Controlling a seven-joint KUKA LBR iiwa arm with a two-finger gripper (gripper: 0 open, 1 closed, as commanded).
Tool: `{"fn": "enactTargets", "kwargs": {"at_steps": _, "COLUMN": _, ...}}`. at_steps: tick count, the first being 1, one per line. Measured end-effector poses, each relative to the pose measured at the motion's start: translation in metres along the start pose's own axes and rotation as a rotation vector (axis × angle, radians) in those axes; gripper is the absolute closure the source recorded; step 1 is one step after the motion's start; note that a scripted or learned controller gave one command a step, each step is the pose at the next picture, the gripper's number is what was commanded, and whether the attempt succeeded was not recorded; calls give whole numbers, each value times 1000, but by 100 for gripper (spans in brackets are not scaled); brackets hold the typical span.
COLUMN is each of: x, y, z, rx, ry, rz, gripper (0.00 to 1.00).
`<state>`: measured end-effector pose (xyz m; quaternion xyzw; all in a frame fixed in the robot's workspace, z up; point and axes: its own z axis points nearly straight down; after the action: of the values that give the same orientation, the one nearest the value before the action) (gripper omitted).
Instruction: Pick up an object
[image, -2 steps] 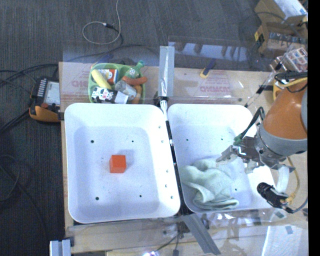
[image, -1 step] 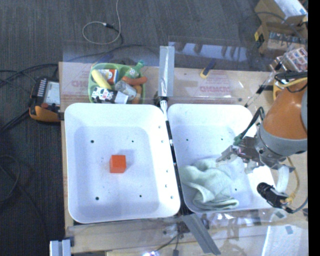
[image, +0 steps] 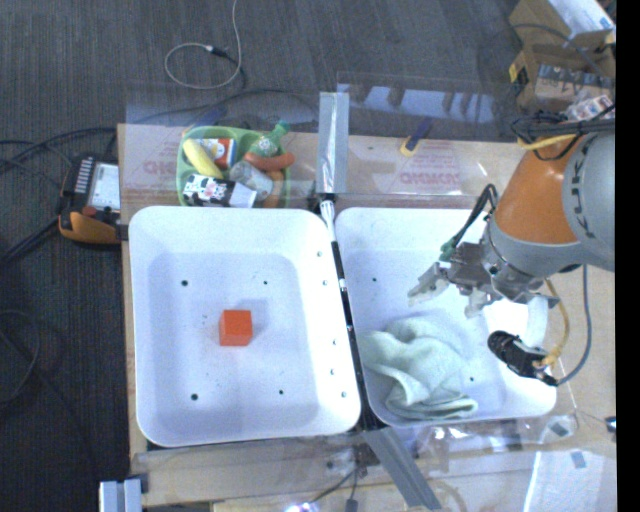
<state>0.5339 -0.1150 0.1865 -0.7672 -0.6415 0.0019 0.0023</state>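
An orange cube (image: 236, 327) lies near the middle of the left bin (image: 160, 250). A crumpled pale green cloth (image: 420, 366) lies in the front part of the right bin (image: 400, 235). My gripper (image: 445, 296) hangs over the right bin, just behind the cloth and above its far edge. Its two fingers are spread apart with nothing between them. The grey arm with its orange band (image: 540, 205) reaches in from the right.
A green basket (image: 232, 166) full of small toys stands behind the left bin. An upright metal post (image: 333, 145) rises between the bins at the back. A black and orange device (image: 88, 200) and cables lie on the floor at the left.
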Motion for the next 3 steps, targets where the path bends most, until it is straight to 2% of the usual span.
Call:
{"fn": "enactTargets", "kwargs": {"at_steps": 1, "x": 7, "y": 11, "z": 90, "rx": -12, "ry": -1, "rz": -99, "gripper": 0}}
{"fn": "enactTargets", "kwargs": {"at_steps": 2, "x": 7, "y": 10, "z": 83, "rx": -8, "ry": -2, "rz": -98, "gripper": 100}}
{"fn": "enactTargets", "kwargs": {"at_steps": 3, "x": 9, "y": -5, "z": 91, "rx": -22, "ry": -4, "rz": -83, "gripper": 100}}
